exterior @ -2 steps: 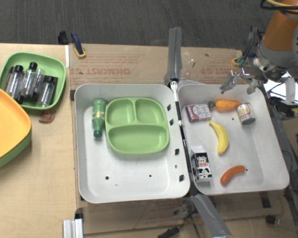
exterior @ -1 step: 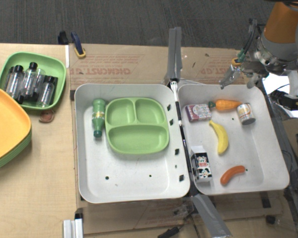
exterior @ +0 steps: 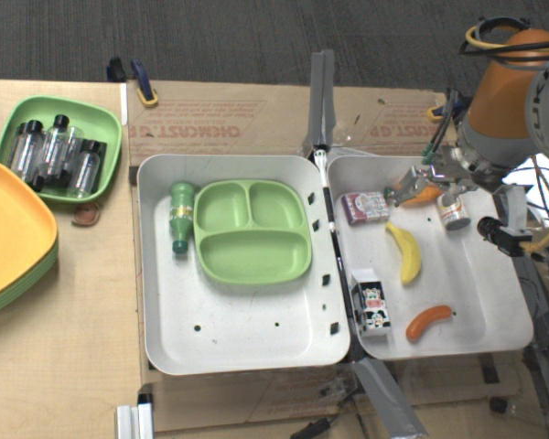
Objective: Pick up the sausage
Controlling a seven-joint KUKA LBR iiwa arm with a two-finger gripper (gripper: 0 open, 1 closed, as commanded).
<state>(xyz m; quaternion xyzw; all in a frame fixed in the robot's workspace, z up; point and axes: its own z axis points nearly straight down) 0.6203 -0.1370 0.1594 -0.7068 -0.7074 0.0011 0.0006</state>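
The sausage (exterior: 428, 321), a short orange-red link, lies near the front of the right bin (exterior: 494, 332). My gripper (exterior: 410, 188) hangs over the back of that bin, well behind the sausage, right beside a small orange item (exterior: 426, 193). A banana (exterior: 404, 252) lies between the gripper and the sausage.
The right bin also holds a purple packet (exterior: 364, 207), a small can (exterior: 453, 213) and a little carton (exterior: 372, 305) at its left wall. In the left bin sit a green divided plate (exterior: 252, 230) and a green bottle (exterior: 180, 216). A green tray of bottles (exterior: 59, 149) and orange plates (exterior: 14, 236) stand far left.
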